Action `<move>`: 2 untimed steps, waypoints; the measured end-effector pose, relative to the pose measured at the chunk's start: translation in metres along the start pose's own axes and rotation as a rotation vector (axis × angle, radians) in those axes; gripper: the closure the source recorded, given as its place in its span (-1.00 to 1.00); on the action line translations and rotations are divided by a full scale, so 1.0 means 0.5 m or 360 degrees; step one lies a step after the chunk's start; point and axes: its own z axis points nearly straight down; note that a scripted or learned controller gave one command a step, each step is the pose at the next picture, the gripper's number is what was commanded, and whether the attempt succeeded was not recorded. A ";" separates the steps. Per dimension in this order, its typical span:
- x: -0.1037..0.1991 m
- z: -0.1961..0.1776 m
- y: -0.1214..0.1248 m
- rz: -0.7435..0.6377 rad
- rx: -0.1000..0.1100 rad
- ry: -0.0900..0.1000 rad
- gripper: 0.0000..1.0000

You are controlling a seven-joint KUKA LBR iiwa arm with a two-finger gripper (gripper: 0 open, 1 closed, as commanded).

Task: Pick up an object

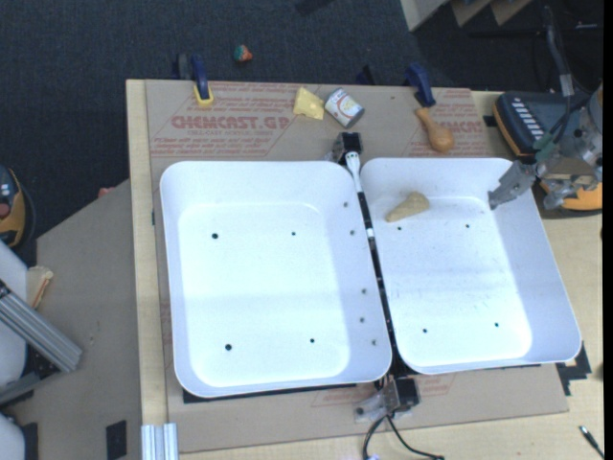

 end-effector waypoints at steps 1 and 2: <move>0.000 -0.022 0.001 -0.0002 -0.0006 -0.0002 1.00; 0.209 0.097 -0.006 -0.0016 0.0014 0.0010 1.00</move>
